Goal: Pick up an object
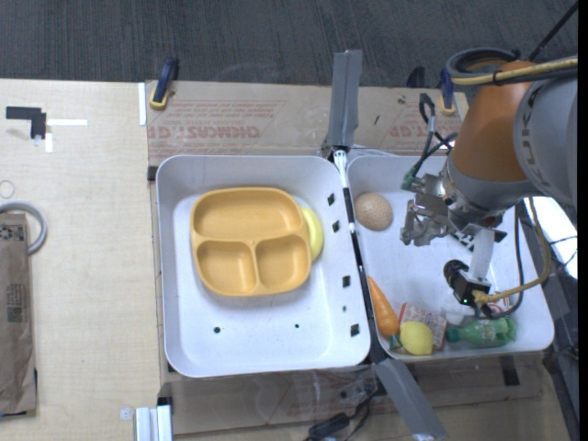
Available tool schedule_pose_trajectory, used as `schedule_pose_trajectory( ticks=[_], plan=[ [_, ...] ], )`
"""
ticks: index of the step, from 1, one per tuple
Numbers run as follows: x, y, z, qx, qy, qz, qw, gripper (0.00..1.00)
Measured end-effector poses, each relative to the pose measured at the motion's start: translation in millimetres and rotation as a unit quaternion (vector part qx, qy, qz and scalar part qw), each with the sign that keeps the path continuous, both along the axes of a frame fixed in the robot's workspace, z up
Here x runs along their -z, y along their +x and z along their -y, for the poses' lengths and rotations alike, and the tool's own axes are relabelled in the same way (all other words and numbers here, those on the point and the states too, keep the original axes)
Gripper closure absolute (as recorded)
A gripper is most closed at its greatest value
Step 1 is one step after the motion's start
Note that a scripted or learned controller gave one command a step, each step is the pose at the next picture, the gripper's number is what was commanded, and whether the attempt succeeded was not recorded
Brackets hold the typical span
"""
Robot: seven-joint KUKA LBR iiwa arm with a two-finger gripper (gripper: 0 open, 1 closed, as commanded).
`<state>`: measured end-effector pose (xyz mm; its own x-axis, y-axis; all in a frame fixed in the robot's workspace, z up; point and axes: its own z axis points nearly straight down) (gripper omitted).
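Hovering over the right bin (542,333), gripper (421,229) beside the egg (374,211) (likely target). Finger state impossible to tell.

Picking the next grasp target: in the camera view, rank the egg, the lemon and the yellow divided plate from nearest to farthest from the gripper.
From the gripper:
1. Egg, same bin, just toward the divider.
2. Lemon, same bin, at the near wall beside the carrot.
3. Yellow divided plate, across the divider in the other bin.

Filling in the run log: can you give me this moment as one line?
end effector: above right white bin, beside tan egg-shaped object | grasp: none seen | left white bin: yellow divided plastic tray
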<state>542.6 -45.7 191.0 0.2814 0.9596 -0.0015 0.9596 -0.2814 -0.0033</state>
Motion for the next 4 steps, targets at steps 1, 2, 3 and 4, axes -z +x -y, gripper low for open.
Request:
schedule_pose_trajectory(
  ticks=[1,2,3,4],
  plan=[
    [0.3,-60.6,5.9,-0.096,0.0005,0.000,0.9954,1.00],
    [80.7,-23.9,94.1,0.077,-0.0005,0.000,0.9970,1.00],
    [-38.4,27.0,73.5,-0.028,-0.0006,0.001,0.9996,1.00],
    [-40.9,88.2,10.8,-0.149,-0.0005,0.001,0.9888,1.00]
  ],
)
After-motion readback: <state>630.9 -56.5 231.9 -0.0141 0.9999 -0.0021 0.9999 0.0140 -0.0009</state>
